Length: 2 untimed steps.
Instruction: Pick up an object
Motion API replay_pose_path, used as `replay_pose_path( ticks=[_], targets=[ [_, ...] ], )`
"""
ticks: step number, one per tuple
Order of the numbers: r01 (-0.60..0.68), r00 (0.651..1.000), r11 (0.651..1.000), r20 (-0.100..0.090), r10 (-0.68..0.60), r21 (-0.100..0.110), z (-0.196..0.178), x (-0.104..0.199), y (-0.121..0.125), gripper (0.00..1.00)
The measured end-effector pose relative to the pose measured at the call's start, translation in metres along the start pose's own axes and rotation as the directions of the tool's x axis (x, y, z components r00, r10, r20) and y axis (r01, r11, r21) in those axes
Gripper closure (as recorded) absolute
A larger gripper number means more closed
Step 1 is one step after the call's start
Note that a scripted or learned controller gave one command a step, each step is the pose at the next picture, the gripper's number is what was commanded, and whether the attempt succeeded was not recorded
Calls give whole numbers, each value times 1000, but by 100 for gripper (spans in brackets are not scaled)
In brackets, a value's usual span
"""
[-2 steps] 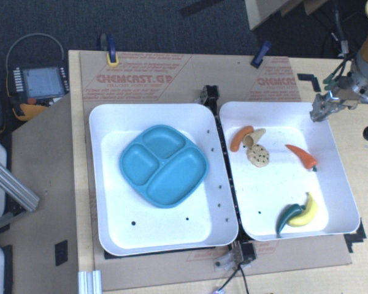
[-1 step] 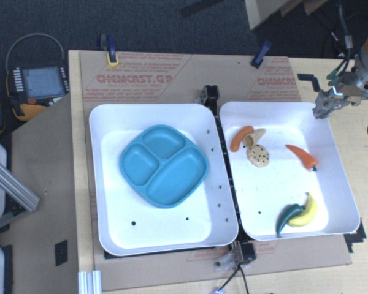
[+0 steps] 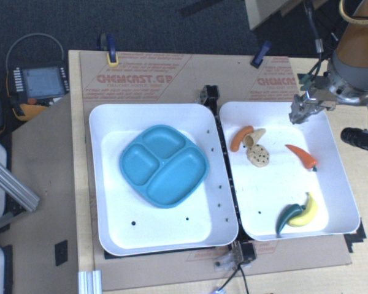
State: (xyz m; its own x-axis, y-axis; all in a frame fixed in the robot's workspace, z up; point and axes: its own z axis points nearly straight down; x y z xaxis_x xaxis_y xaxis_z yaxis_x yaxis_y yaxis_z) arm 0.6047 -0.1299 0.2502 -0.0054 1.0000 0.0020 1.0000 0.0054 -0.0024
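Observation:
The right bin [image 3: 331, 188] holds several small items: an orange sausage-shaped piece [image 3: 241, 137], a tan cone [image 3: 253, 138] against a speckled cookie [image 3: 258, 156], an orange-red pepper [image 3: 302, 155], and a yellow banana [image 3: 306, 212] lying against a dark green pepper [image 3: 286, 218]. My gripper [image 3: 301, 112] hangs over the far right corner of that bin, above and behind the orange-red pepper. No object sits between its tips.
The left bin [image 3: 110, 225] carries a blue divided plate [image 3: 164, 165]. A black clamp [image 3: 210, 94] sits at the far seam between the bins, and blue clips [image 3: 112, 46] hold the cardboard sheet. A pendant screen [image 3: 42, 82] lies off the bench at left.

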Motion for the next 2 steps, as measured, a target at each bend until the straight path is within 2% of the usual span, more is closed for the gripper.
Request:
replay_pose_path(
  ticks=[2],
  targets=[
    [0,1000,1000,0,0,0,-7,109,-15,100]
  ],
)
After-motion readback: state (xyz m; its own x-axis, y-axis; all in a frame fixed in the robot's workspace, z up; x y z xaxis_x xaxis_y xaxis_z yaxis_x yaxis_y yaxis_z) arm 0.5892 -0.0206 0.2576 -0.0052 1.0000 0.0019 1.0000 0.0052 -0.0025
